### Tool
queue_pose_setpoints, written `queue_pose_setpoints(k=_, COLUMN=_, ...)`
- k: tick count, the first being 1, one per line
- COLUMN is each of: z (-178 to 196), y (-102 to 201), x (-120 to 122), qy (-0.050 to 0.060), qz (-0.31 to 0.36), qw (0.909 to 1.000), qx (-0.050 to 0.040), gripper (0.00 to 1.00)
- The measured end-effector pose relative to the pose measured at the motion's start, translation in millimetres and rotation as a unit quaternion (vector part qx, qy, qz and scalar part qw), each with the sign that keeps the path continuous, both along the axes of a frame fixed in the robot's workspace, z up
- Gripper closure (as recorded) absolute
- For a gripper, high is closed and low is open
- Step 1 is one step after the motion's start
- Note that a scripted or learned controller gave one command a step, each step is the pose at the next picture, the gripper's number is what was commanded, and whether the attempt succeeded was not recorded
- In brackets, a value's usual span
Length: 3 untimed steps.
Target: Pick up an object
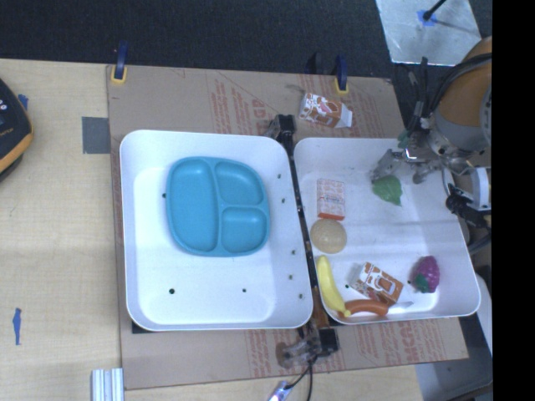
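A blue divided plate (219,205) lies in the left bin (146,303). The right bin (456,303) holds a small red-and-white packet (331,198), a round cream item (329,236), a banana (328,288), a sausage (366,309), a printed carton (377,283) and a purple piece (426,273). At its upper right, the gripper (393,174) appears to pinch a green leafy item (388,190) between its fingers.

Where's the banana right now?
The banana lies in the right bin, along its left wall near the front corner, just below the round bun and beside the hot dog.
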<state>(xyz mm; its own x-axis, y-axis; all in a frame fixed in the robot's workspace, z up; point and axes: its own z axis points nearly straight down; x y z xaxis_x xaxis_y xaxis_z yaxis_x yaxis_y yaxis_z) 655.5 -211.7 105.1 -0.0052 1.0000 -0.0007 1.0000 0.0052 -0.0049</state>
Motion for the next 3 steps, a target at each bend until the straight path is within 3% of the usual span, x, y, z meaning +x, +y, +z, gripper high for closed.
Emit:
queue_pose_setpoints(k=1, z=-13.2, y=50.4, x=0.7, qy=0.0, qz=0.001, qw=1.0, qx=0.0003, gripper=0.0)
queue_pose_setpoints(k=2, z=42.2, y=23.0, x=-12.6, qy=-0.002, qz=-0.001, qw=1.0, qx=0.0001, gripper=0.0)
queue_pose_setpoints(k=3, z=-11.7, y=4.0, x=0.1, qy=-0.001, qz=-0.001, qw=1.0, qx=-0.0001, gripper=0.0)
